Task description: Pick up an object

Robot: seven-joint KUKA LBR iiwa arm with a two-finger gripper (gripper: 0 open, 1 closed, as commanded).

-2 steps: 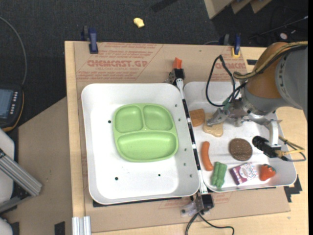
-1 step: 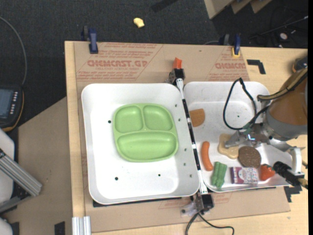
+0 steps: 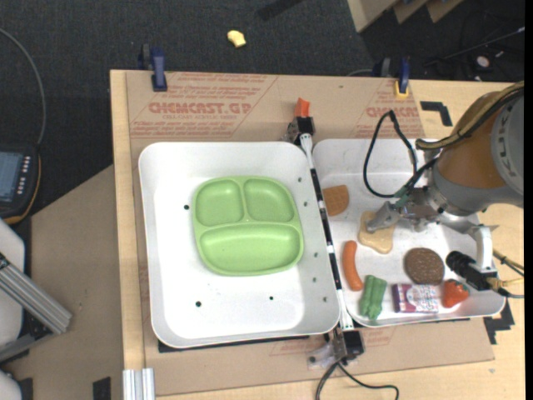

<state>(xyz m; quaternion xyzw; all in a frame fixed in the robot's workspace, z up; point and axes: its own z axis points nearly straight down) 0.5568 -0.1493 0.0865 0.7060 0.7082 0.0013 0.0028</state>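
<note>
My gripper (image 3: 387,219) hovers over the pale flat cracker-shaped piece (image 3: 376,237) mid-bin; nothing lifted yet (jaw state unclear).

A green three-compartment tray (image 3: 247,225) is positioned in the left white bin (image 3: 166,290), near its centre. Both bins are supported on a brown board (image 3: 208,107) printed with red lettering. Two blue clamps (image 3: 156,67) are fitted at the board's far edge. A small yellow item (image 3: 237,37) is located on the dark floor beyond the board.
</note>
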